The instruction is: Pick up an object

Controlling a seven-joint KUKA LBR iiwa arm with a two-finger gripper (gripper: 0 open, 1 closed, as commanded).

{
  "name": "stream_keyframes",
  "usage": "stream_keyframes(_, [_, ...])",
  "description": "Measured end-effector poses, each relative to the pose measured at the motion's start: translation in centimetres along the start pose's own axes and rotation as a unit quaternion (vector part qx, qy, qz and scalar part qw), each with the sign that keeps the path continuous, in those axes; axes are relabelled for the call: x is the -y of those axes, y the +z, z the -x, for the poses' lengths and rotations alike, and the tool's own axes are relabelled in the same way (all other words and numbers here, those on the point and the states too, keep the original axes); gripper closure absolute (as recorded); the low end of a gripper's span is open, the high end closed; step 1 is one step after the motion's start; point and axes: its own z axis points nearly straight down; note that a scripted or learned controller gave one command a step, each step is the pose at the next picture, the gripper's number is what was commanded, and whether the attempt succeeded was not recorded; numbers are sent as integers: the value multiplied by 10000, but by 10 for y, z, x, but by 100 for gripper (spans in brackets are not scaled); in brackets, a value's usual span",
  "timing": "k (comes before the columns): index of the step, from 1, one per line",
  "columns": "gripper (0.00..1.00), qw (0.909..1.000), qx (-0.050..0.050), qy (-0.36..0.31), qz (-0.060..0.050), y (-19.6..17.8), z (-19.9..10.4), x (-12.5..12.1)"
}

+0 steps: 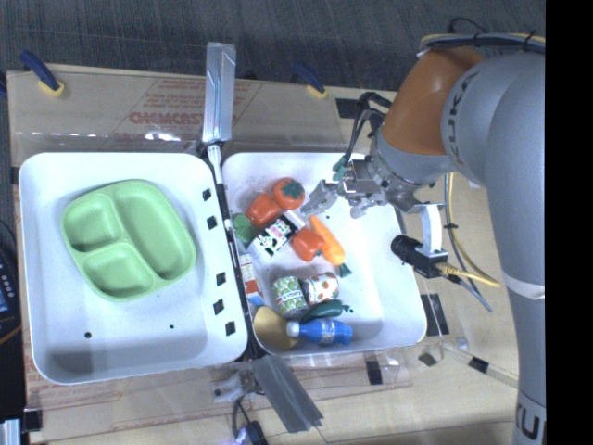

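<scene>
I see the gripper (326, 196) over the right bin (389, 276), can't tell its state. Carrots (315, 239), cans (304, 291), bottle (324, 332) crowd beneath; green tray (130, 239) in left bin (56, 341).

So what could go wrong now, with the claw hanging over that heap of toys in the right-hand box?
The toys lie packed together: the tomato, the carrot and the black-and-white carton touch, so the gripper could catch two at once or knock one aside. It hangs near the tomato, whose round shape may slip away. The blue bottle lies near the bin wall, probably an awkward reach.
</scene>
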Motion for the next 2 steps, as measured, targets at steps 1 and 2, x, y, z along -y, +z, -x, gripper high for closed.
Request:
stream_keyframes(1, [0, 9944, 1, 1053, 12, 105, 42, 14])
stream_keyframes(2, [0, 9809, 4, 1943, 25, 104, 57, 5])
